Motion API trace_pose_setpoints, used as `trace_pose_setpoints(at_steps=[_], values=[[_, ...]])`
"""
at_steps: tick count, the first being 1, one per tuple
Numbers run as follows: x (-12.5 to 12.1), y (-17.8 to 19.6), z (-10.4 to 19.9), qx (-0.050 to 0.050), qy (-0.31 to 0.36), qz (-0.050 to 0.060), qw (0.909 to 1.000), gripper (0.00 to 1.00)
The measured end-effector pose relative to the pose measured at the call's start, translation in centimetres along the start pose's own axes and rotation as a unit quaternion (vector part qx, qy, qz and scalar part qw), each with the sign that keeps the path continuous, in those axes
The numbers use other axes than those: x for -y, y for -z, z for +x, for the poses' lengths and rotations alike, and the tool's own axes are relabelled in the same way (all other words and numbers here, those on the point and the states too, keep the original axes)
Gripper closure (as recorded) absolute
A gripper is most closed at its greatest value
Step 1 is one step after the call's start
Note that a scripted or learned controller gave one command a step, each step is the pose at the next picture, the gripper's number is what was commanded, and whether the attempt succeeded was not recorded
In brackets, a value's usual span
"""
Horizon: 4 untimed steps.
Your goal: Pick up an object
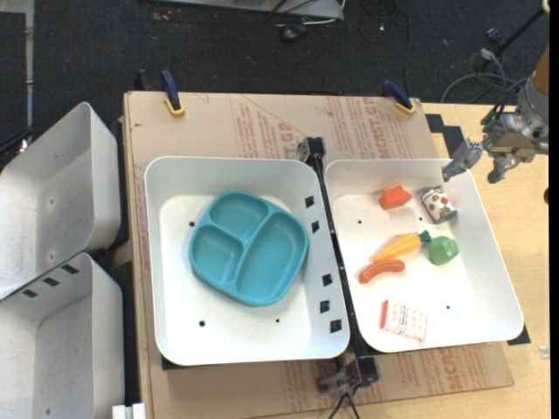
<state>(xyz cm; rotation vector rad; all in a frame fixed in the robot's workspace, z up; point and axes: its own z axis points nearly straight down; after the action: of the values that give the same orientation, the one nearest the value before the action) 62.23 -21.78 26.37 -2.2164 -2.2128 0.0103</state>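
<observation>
Nothing is lifted yet: the jaws (479, 166) hang spread and bare over the right bin's (502, 260) far right corner, with the nearest candidate, a small red-and-white box (438, 204), just below-left of them.

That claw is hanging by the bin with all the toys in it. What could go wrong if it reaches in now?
The carrot, sausage and green pepper lie close together, so the gripper might nudge neighbours or grab two. The small box sits near the bin wall, leaving little room.
</observation>
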Motion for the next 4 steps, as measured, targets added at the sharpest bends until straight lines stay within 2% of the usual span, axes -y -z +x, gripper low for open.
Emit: trace_pose_setpoints(at_steps=[1,3,4], values=[[-0.2,0.7,0.1,0.002,0.001,-0.006,1.0,0.0],[-0.1,-12.0,0.5,0.0,0.001,-0.003,1.0,0.0],[-0.7,-14.3,0.3,0.005,0.001,-0.016,0.9999,0.0]])
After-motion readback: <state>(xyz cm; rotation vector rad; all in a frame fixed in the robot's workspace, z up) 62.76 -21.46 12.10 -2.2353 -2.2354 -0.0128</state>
